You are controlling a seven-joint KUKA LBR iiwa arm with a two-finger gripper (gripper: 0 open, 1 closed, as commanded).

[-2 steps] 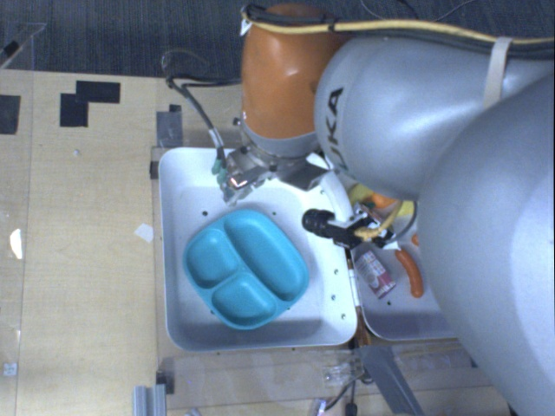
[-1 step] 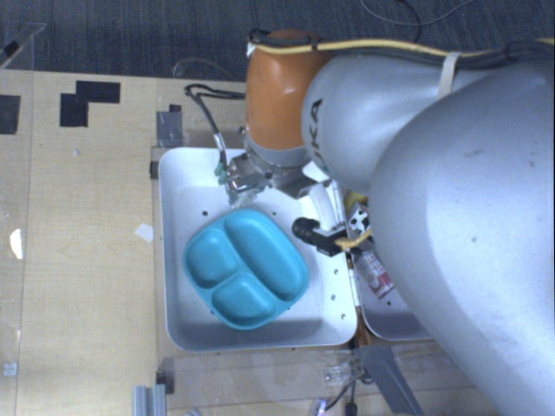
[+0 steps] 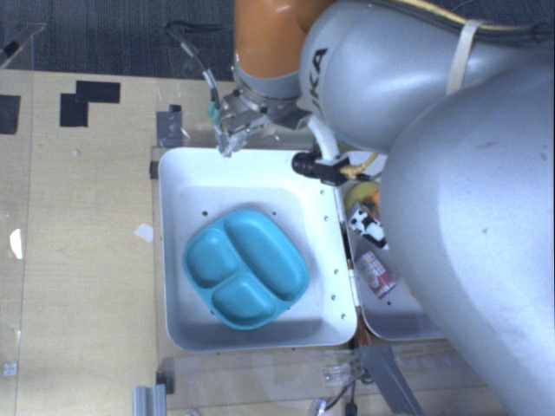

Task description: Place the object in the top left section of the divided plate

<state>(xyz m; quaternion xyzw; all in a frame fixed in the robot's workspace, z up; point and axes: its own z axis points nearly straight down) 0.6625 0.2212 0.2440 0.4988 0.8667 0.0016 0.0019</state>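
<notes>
Gripper [image 3: 228,139] was positioned over the left bin's [image 3: 178,258] far rim.
Its grip state could not be determined; the blue divided plate [image 3: 247,269] was seen below.

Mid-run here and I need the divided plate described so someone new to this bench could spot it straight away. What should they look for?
Start with the left white bin, the one in full view. Lying flat on its floor, toward the front, is the divided plate: a turquoise, rounded-square dish split by raised ridges into three compartments. It is the one blue thing on the bench; the small items sit in the right bin beside the grey arm.
</notes>
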